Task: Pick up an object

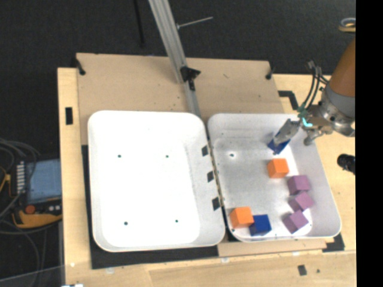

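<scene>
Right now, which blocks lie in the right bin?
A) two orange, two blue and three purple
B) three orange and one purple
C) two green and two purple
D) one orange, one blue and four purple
A: the right bin holds orange blocks at and, blue blocks at under the tool and at, and three purple blocks at and.

Blocks, right bin: blue block [279, 143] at the gripper [291, 131] fingertips; orange cube [277, 168] mid-bin; three purple blocks [298, 183] right side; orange-blue pair [242, 216] front.
</scene>
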Motion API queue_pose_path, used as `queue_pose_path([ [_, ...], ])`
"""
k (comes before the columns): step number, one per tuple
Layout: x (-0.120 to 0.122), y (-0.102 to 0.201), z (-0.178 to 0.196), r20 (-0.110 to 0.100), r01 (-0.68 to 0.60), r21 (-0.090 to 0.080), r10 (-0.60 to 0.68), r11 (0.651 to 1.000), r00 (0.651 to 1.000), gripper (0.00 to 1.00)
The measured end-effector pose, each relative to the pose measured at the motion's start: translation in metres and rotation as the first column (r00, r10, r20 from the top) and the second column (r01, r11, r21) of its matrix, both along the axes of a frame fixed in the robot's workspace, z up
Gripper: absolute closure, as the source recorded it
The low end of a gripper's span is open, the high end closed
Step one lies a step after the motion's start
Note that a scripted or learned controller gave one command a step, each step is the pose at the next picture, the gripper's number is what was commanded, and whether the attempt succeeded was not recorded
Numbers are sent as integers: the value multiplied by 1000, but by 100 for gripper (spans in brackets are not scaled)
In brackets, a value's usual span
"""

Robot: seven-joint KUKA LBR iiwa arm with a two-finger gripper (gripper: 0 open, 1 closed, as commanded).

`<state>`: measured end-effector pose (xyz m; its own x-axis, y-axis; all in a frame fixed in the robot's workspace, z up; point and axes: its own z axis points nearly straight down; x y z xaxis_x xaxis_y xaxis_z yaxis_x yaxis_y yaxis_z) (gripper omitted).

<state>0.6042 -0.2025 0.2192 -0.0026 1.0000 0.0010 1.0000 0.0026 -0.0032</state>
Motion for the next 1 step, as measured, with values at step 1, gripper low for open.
queue_pose_path([
  [1,1,0,3,4,-2,-3,2,1000,1000,0],
])
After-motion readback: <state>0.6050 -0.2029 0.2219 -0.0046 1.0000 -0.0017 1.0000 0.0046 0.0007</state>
